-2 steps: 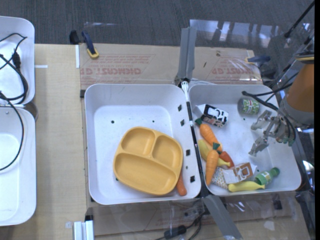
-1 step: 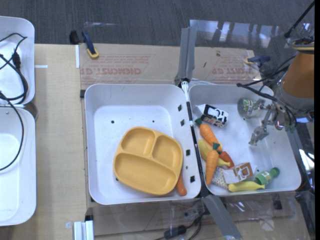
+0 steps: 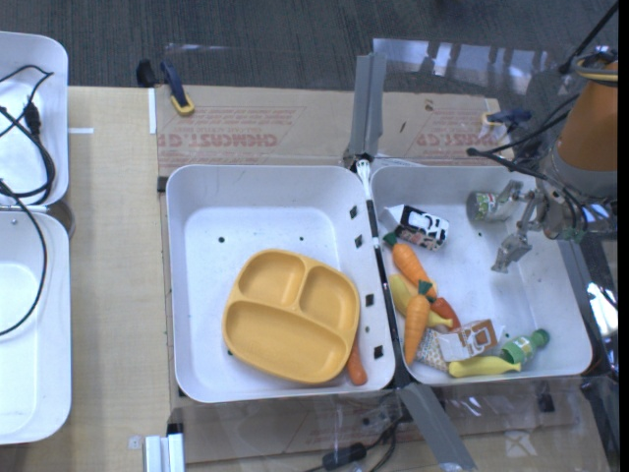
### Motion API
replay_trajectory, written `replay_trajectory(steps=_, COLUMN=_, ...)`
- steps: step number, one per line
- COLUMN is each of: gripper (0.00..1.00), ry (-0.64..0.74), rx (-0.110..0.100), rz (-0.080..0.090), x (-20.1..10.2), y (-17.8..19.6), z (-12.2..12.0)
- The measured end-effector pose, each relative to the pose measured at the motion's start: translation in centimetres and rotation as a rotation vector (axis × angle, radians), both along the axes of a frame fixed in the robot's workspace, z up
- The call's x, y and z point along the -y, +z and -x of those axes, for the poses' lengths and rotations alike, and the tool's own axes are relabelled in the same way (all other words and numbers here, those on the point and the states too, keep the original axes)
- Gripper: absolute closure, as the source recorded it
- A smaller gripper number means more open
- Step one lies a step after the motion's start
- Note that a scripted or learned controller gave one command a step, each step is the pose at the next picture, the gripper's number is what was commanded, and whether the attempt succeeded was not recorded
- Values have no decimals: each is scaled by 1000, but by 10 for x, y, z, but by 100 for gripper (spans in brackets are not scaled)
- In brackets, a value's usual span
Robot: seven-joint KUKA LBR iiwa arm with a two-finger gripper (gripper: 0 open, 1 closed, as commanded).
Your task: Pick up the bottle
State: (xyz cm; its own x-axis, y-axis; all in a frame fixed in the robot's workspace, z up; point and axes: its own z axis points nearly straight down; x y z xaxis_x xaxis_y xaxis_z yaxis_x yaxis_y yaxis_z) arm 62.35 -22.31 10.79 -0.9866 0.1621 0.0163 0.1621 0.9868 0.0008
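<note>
I see the gripper [image 3: 519,236] hanging above the right bin [image 3: 580,303], far side, fingers apparently apart with nothing between them (view is blurred). The green bottle [image 3: 523,346] lies on its side near the front corner, beside 1 banana [image 3: 484,367], well apart from it.

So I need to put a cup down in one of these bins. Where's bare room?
Left bin: bare floor behind the yellow plate. Right bin: bare middle between the hand and the carrots. Its front is crowded around the bottle and banana.
</note>
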Motion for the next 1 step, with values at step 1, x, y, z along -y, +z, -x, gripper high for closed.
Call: replay_trajectory(steps=1, gripper=0, ry=145, rx=20, rz=2, x=-26, y=45, z=33)
